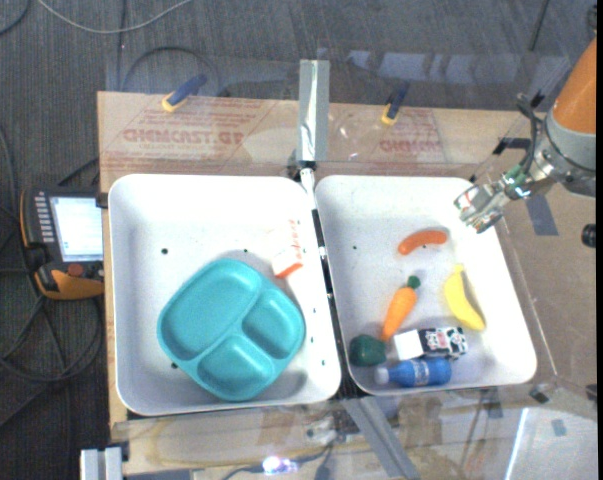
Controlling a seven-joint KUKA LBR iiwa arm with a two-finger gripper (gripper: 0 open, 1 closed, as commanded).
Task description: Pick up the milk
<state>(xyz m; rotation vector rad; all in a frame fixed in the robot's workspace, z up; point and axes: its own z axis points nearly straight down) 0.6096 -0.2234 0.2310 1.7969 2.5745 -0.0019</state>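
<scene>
End effector [478,208] above right bin's [501,268] far edge — milk [431,342] untouched

Lab: bench [131,118]; loose cables [76,13]

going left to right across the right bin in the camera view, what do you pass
dark green round item → orange carrot with green top → small white milk carton with black patches → yellow banana. The blue bottle and orange-red sausage overlap these spans, so they are left out.
</scene>
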